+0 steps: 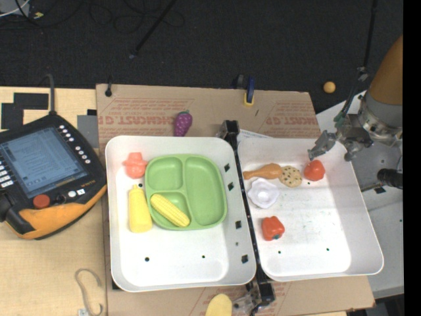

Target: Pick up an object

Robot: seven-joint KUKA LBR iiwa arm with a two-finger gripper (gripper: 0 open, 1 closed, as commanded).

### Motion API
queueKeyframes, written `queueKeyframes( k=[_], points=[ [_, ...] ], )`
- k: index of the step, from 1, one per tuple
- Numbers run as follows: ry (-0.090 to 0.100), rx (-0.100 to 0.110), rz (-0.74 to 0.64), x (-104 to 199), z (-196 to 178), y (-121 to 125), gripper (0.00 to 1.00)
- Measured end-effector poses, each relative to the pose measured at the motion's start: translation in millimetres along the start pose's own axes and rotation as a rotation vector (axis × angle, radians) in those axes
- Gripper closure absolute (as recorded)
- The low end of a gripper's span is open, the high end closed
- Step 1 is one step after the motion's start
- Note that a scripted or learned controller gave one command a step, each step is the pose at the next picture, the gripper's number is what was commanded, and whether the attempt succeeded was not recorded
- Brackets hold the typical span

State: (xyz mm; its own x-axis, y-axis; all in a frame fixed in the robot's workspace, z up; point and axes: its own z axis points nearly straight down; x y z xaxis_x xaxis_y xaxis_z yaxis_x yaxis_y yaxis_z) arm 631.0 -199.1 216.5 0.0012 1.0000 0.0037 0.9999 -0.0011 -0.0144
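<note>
We judge the approach step to be in hand: our gripper (337, 145) hangs with its jaws spread and nothing between them over the far right edge of the right bin (368, 242), just beside the red tomato (314, 170). Next we would need to centre over the tomato, descend and close. The cardboard sheet (145, 114) behind the bins bears reversed print we cannot read surely.

in the left bin (171, 268) a divided plate (204, 196) is holding the corn (170, 210); a bottle (138, 209) is lying just left. the right bin (329, 259) is holding a drumstick (262, 172), a cookie (289, 176) and a tomato (314, 170) along its upper part.
</note>
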Motion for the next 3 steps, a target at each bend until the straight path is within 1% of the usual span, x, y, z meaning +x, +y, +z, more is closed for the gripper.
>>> queueKeyframes(
  k=[1, 2, 3],
  points=[
    [-0.003, -0.014, -0.002, -0.4, -8.5, 2.6, 0.00],
    [-0.003, -0.011, -0.006, 4.7, 34.9, 6.8, 0.00],
    [-0.002, -0.008, -0.005, 12.8, 90.0, -1.6, 0.00]
  ],
)
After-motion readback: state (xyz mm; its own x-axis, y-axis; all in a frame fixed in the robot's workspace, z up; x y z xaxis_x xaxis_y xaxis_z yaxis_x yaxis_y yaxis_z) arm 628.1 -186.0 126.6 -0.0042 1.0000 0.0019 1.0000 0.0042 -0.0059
